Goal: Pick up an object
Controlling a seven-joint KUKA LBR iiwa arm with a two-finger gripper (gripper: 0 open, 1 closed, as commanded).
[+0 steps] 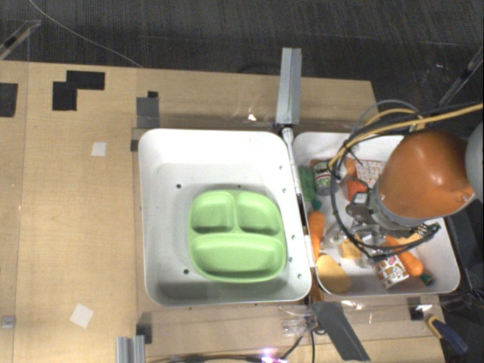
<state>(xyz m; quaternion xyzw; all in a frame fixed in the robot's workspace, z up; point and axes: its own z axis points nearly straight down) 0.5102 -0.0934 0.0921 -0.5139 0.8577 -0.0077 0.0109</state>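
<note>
The right bin [452, 278] holds a jumble of small objects. An orange carrot [316, 231] lies by its left wall, with a tan rounded piece [333, 272] in front of it. A green bottle [306, 184] and a small can [324, 177] sit toward the back left. A small printed carton [389, 269] and a second carrot [413, 263] lie at the front right. My gripper [361, 235] reaches down into the middle of this pile, mostly hidden under the orange-banded wrist [423, 174] and cables.
The left bin [159, 278] holds a green divided plate [237, 234]. A metal post [287, 89] stands behind the divide between the bins. Black cables [363, 131] loop over the back of the right bin.
</note>
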